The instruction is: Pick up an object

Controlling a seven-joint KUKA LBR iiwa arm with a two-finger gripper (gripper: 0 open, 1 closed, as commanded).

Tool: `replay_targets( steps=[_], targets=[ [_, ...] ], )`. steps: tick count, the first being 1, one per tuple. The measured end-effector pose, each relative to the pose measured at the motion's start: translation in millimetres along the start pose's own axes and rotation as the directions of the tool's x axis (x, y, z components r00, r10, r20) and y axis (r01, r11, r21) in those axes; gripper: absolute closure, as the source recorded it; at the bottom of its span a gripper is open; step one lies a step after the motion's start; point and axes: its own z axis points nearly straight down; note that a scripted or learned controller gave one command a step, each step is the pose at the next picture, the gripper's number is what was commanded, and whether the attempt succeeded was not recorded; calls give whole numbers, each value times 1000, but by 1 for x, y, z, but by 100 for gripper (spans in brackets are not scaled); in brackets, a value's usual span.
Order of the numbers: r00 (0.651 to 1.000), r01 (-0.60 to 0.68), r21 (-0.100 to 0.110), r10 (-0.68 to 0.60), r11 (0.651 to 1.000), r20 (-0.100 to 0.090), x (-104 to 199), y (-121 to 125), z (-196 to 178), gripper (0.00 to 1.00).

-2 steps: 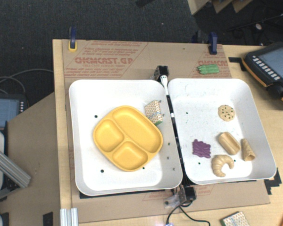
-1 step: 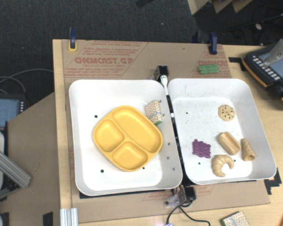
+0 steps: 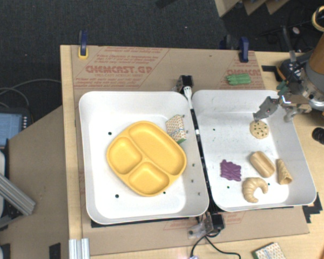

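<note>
Camera view: cookie (image 3: 259, 129) just below gripper (image 3: 275, 108), untouched.

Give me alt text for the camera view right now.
The gripper hangs over the right bin, just above a cookie; a purple piece, bread roll, cone and croissant lie nearer. The left bin holds a yellow divided plate.

Red print on the brown cardboard sheet (image 3: 151, 63) lying on the counter under the bins — the large line reads roughly "CHEMCAST G.P", upside-down or mirrored repeats around it too blurred to make out. More faint red print along the sheet's front edge (image 3: 175, 224) — unreadable. No legible text on either bin or the items inside.
</note>
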Motion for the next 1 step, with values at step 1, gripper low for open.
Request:
replay_targets(
  steps=[1],
  targets=[
    [1000,-6,-5,6,1000,2,-52,-55,121,0]
  ],
)
